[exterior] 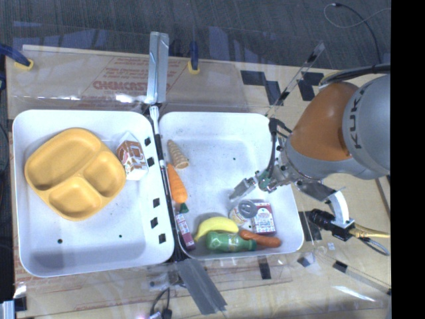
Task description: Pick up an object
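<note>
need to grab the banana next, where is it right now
The banana lies near the front edge of the right bin, just above the green bottle and left of the small red carton.

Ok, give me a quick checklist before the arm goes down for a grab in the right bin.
1. Two-finger gripper over the right white bin: ok.
2. Fingers open: cannot tell.
3. Nothing held between the fingers: ok.
4. Target directly beneath: not ok; the round silver can and red carton lie just below in view.
5. Bottom pile crowded, yellow banana touching green bottle: not ok.
6. Orange carrot lies apart by the divider: ok.
</note>
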Available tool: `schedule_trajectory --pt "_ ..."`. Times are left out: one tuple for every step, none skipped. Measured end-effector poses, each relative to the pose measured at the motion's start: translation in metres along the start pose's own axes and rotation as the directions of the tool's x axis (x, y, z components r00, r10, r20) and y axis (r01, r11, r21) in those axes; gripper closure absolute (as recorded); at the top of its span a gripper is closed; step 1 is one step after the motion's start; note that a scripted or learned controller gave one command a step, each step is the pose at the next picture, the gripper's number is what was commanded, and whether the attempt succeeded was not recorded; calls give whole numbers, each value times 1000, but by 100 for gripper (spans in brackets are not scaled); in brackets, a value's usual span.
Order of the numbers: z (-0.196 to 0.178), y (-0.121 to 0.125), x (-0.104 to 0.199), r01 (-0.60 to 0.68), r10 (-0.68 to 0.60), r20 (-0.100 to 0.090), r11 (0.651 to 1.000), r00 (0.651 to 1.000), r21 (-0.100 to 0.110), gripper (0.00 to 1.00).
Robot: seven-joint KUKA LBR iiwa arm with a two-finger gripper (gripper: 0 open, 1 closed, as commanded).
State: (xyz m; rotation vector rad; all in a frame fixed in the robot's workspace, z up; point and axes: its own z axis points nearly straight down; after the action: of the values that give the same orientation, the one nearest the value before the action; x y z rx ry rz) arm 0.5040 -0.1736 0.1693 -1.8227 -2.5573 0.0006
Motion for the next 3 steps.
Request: schedule_trajectory --pt "79 26 73 -31 31 0 1000 1000 2 0" --pt "78 44 -9 -46 46 0 999 999 0 0" --pt "20 118 32 -124 124 0 992 992 1 0"
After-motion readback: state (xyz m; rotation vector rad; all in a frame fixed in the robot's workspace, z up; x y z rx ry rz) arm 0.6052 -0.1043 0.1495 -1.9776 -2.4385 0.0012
